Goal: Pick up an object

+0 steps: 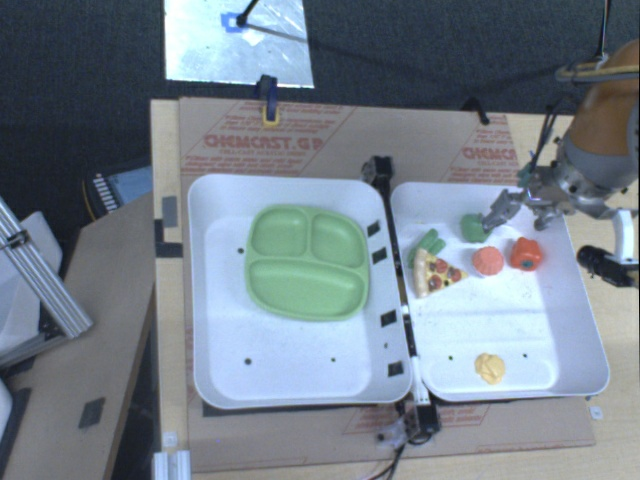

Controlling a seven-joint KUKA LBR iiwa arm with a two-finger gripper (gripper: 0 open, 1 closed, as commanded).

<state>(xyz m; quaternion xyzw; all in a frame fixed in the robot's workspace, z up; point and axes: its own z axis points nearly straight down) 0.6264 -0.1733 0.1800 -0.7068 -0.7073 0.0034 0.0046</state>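
The claw [520,210] is hanging open over the right bin [570,368], gripping nothing. The green toy [473,227] is lying just left of its near finger, the red pepper [526,254] just below; the green one looks nearer to take.
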